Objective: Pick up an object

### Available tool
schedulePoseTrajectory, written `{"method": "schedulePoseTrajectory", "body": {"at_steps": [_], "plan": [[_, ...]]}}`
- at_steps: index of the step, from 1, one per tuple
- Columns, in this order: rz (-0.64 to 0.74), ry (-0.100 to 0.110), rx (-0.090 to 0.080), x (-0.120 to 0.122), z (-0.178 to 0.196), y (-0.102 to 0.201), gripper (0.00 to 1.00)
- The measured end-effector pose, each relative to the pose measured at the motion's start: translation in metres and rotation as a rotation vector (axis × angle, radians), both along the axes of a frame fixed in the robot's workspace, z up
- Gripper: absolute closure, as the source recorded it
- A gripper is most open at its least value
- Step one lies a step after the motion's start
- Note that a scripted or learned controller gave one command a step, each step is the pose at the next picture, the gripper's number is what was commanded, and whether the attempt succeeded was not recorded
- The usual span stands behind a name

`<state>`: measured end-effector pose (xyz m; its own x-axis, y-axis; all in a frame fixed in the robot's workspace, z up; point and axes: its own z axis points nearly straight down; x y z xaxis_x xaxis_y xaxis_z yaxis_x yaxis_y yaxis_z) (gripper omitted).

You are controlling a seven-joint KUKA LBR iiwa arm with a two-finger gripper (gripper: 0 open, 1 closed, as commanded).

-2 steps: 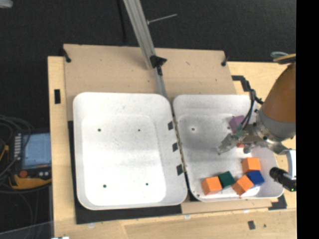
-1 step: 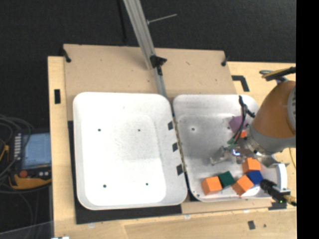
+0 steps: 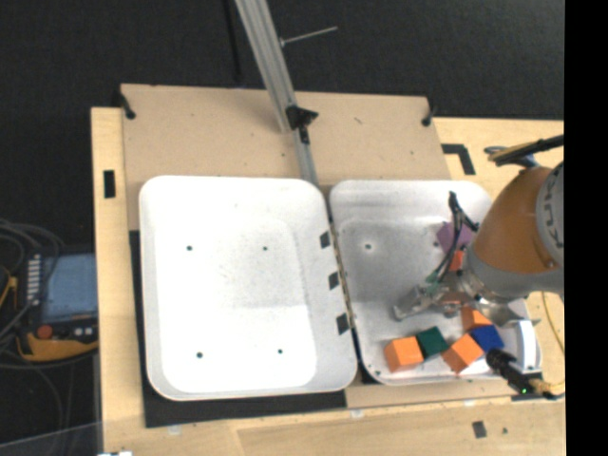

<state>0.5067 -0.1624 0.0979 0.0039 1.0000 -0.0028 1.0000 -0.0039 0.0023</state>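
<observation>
My gripper (image 3: 416, 304) hangs low inside the right bin (image 3: 380, 218), reaching in from the right under the grey and orange arm (image 3: 513, 231). Just below it, along the bin's near wall, lie an orange block (image 3: 404, 351), a dark green block (image 3: 432, 340), a second orange block (image 3: 465, 351) and a blue block (image 3: 490, 336). A smaller orange piece (image 3: 477, 318) shows beside the wrist. A purple object (image 3: 446, 236) sits further back, partly hidden by the arm and its cables. Nothing is visibly held by the gripper.
The left bin (image 3: 237, 283) lies beside the right one, with a raised divider (image 3: 337, 274) between them. A slanted metal rail (image 3: 271, 55) stands behind the bins. Cables and a blue box (image 3: 66, 288) lie off the bench's left edge.
</observation>
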Motion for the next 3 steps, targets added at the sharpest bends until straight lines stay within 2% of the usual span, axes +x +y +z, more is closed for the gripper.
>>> {"method": "schedulePoseTrajectory", "body": {"at_steps": [1,2,3], "plan": [[-0.010,-0.005,0.002,0.001,0.012,0.000,1.00],[0.010,-0.004,0.002,0.007,0.056,0.001,1.00],[0.008,-0.005,0.001,0.002,0.102,0.000,1.00]]}}
